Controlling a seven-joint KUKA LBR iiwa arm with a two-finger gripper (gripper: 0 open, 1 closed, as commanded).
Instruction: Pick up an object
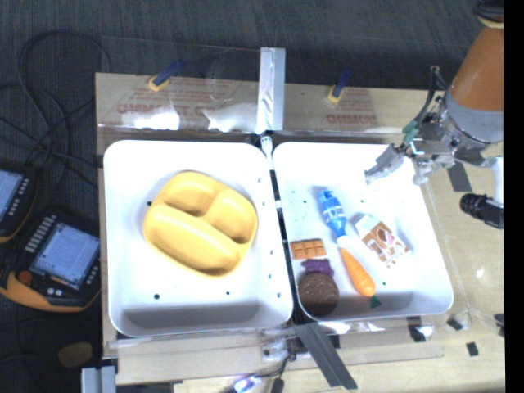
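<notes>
Nearest the camera, the brown round cake (pixel 318 291) sits at six o'clock in the right bin (pixel 426 219), carrot (pixel 357 272) just beside it, while the gripper (pixel 401 160), spread and holding nothing, hovers at one o'clock; better centre over one piece before descending.

Right bin (pixel 426 219): blue bottle (pixel 332 211) lying aslant; white patterned packet (pixel 381 241) beside it; orange carrot (pixel 357 272) below; small brown waffle block (pixel 309 249); dark round cake (pixel 318 292) at front. Left bin (pixel 131 219): large yellow bread-like lump (pixel 199 221)
</notes>
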